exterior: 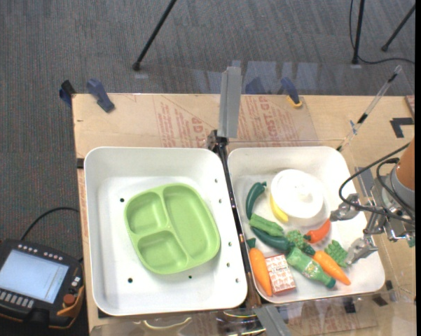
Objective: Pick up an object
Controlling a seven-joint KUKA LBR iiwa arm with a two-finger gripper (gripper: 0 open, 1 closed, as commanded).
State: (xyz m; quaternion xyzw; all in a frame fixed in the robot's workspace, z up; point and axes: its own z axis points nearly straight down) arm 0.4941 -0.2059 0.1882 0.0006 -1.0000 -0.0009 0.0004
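Right bin point(336, 161): carrot point(330, 266), light, rigid, slick; I take its thick middle; gripper point(355, 231) open, empty, just beside

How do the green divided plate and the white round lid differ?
Colour: the green divided plate is lime green; the white round lid is plain white.
Shape: the plate is a rounded square with three compartments; the lid is a circle with a small knob on top.
Place: the plate lies alone in the left bin; the lid sits in the right bin among toy vegetables, overlapping a banana.
Both lie flat.
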